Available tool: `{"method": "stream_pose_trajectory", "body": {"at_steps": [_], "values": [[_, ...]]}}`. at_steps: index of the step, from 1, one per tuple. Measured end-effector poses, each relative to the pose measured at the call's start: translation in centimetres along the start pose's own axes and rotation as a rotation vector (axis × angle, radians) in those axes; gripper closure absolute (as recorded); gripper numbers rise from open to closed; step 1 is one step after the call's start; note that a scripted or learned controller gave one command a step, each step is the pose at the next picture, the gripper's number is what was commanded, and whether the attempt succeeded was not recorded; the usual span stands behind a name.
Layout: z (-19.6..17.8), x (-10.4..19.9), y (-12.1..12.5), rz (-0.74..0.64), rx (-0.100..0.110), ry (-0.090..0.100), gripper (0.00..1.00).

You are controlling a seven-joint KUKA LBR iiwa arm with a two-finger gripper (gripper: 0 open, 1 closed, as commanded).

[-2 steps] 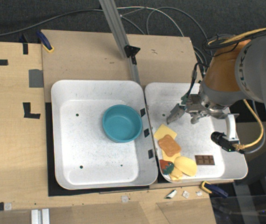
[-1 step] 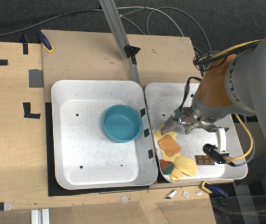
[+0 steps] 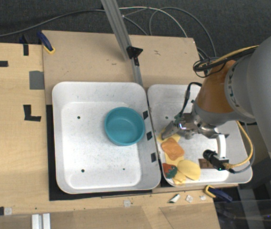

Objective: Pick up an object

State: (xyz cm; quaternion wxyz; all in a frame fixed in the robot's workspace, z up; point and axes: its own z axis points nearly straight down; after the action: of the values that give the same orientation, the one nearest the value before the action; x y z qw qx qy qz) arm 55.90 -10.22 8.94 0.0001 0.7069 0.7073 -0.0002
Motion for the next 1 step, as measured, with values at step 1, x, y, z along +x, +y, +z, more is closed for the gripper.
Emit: {"method": "stream_pose_trajectory", "body": {"at_steps": [1], "values": [[-1.17, -0.52, 0.09, 0.003, -0.008, -0.011, 1.0]]}}
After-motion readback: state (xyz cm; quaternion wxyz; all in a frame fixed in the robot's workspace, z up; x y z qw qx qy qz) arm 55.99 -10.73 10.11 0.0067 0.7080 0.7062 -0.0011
